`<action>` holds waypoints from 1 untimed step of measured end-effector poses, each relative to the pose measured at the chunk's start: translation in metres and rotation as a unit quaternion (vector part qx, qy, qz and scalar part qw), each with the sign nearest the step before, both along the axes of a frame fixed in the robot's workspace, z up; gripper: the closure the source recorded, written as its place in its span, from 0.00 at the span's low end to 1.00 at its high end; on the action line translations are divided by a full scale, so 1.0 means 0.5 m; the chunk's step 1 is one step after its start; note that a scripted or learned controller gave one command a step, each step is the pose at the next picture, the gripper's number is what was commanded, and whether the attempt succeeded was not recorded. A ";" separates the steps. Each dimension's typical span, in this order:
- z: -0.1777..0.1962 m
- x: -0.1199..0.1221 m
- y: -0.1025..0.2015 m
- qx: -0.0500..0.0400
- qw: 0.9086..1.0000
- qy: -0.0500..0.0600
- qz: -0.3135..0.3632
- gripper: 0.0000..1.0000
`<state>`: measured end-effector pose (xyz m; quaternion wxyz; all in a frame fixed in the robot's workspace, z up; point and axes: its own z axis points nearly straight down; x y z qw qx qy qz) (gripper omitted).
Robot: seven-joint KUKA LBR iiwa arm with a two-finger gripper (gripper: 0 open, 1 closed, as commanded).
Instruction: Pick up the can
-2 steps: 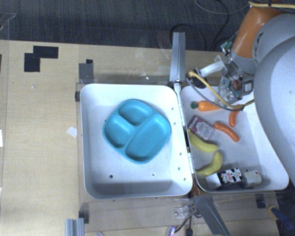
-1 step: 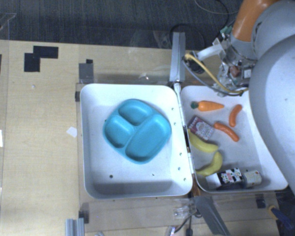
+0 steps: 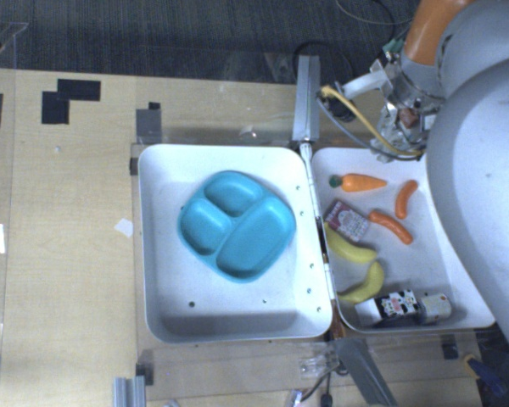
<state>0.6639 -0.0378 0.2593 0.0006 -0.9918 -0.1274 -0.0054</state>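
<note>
From my console, what matters is the line between the gripper (image 3: 401, 128) and the can (image 3: 346, 220). The gripper hangs over the far rim of the right bin (image 3: 458, 316), with cables looped around the wrist. The can sits in that same bin but well apart from the gripper, down and to the left in the camera view, close to the wall shared with the left bin (image 3: 157, 227). I read it as a small maroon can lying on its side, its long axis slanting from upper left to lower right (the label blurs the ends, so I hold that loosely). The carrot (image 3: 360, 181) lies roughly between gripper and can, and a banana (image 3: 349, 248) is just beside the can on its near side, perhaps touching it. An orange sausage (image 3: 391, 226) lies near its right. I judge the coming move to be a traverse toward the camera and toward the dividing wall, passing over the carrot, then a descent with the closing direction set across that slanted axis, so the grip takes the can's short width without catching the banana or the wall. Whether the gripper is open or closed I cannot tell, since the wrist and cables hide it
</note>
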 end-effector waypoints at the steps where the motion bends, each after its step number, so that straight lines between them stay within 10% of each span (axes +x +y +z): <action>1: 0.023 0.002 0.001 0.001 1.000 -0.002 0.001 1.00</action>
